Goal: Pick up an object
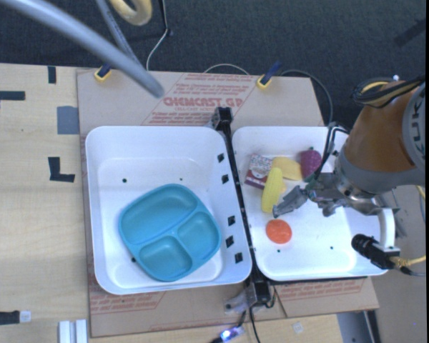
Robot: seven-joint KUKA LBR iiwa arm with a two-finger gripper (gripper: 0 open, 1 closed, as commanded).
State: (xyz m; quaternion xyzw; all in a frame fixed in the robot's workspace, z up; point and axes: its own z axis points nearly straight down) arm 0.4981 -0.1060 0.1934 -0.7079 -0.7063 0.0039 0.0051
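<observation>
In the right bin point(307, 263) lie a yellow banana-shaped piece point(272, 186), a paler yellow piece point(289, 167), a purple item point(310, 161), a small printed packet point(259, 168) and an orange-red round thing point(278, 231). My gripper point(286, 204) reaches in from the right, low over the bin. Its grey fingers point(292, 200) point left, with their tips right beside the lower end of the banana piece and just above the orange-red thing. I see nothing held between them.
The left bin point(104, 156) holds a blue three-compartment plate point(170, 231). A black divider point(232, 184) runs between the bins. The arm's orange wrist band point(382, 138) hangs over the right bin's right side. Cables lie along the cardboard's back edge.
</observation>
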